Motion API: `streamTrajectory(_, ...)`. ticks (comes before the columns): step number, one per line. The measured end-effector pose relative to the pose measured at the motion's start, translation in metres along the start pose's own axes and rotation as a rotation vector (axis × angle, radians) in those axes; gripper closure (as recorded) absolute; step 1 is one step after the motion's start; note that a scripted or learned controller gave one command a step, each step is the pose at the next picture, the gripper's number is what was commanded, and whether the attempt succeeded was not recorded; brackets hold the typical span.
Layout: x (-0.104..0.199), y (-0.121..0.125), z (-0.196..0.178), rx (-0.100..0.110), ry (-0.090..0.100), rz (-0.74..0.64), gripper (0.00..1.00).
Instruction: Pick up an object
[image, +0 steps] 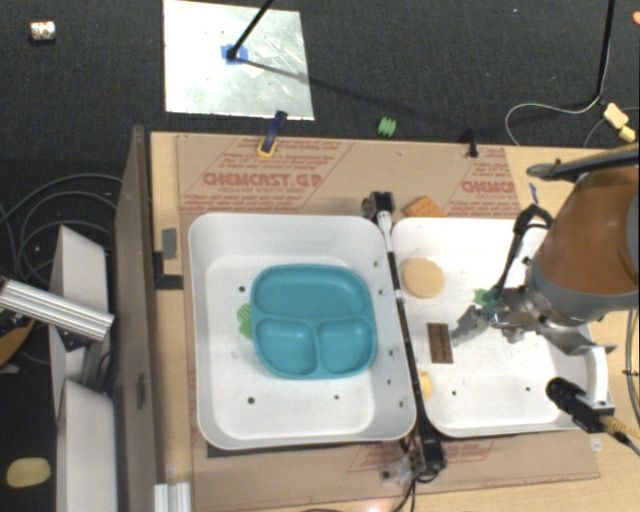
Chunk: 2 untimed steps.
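Note:
In the right bin (500, 415) lie a round tan disc (423, 277), a small dark brown block (439, 342) and a small yellow piece (425, 384) by the left wall. My gripper (468, 324) hangs low over this bin, just right of the brown block and below-right of the disc. Nothing can be seen held in it. A small green item (483, 296) peeks out just above the gripper. The left bin (215, 400) holds a teal divided plate (313, 320) with a green scrap (243, 319) at its left edge.
An orange block (423, 207) sits on the cardboard behind the right bin. The arm's grey and orange body (590, 250) covers the right bin's far right side. A black divider rail (400, 320) runs between the bins. Cables lie at the left and upper right.

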<state>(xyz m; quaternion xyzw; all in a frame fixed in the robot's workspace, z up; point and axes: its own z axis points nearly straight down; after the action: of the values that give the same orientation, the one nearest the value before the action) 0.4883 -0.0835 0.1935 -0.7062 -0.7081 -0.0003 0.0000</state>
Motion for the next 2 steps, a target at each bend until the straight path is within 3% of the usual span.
streamTrajectory(1, -0.014, 0.064, -0.006, -0.007, -0.002, -0.003, 0.0)
streamTrajectory(2, -0.018, 0.05, 0.091, 0.008, 0.001, 0.002, 0.0)
